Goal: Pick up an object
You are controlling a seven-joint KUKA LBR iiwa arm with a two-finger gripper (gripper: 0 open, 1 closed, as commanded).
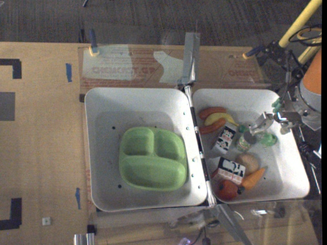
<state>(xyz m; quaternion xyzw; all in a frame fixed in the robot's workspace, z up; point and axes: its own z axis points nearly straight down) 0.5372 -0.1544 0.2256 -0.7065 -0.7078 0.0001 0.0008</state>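
Gripper (261,122) low in the right bin (291,182), jaws apart, nothing between them, just beside a small bottle (244,141). Best to centre over 1 object, clear of the 2 cartons (225,139), before closing.

Faint pale lettering runs across the cardboard sheet (134,69) above the left bin, too washed out to read. The two small cartons (225,139) bear black-and-white patches, not legible words.
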